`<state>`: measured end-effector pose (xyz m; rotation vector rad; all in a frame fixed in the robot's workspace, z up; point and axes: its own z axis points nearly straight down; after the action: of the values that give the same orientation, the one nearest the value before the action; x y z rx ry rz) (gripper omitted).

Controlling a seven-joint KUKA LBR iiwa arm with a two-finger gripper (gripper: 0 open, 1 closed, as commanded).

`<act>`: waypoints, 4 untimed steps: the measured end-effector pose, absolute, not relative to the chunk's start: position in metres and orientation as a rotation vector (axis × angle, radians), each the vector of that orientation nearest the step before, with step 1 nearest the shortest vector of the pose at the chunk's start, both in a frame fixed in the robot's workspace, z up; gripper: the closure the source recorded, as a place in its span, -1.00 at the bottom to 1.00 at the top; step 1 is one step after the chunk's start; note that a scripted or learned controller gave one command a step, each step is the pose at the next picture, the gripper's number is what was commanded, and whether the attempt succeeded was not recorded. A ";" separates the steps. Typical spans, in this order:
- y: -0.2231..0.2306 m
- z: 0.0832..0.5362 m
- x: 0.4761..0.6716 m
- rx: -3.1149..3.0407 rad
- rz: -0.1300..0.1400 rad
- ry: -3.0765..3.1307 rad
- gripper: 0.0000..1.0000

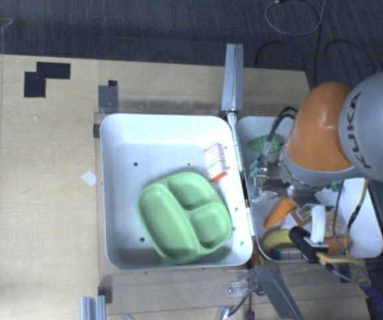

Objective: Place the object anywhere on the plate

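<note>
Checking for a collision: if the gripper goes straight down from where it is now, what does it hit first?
Probably the carrot in the right bin, which lies just under the gripper. Depth is hard to judge from above, so this is a guess.

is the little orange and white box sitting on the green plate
No, the box lies on the white bin floor just beyond the green plate's upper right rim.

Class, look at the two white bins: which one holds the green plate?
The left bin holds the green plate, beside a small packet. The right bin sits under the arm.
</note>
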<state>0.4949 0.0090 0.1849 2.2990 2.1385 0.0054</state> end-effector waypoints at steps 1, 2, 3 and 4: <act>0.117 0.173 0.520 1.984 0.005 2.434 1.00; 0.056 0.185 0.487 1.974 0.005 2.442 1.00; 0.056 0.185 0.488 1.974 0.005 2.442 -1.00; 0.057 0.196 0.489 1.971 0.011 2.440 1.00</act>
<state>0.4893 0.0572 0.1958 1.9715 2.4402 0.0110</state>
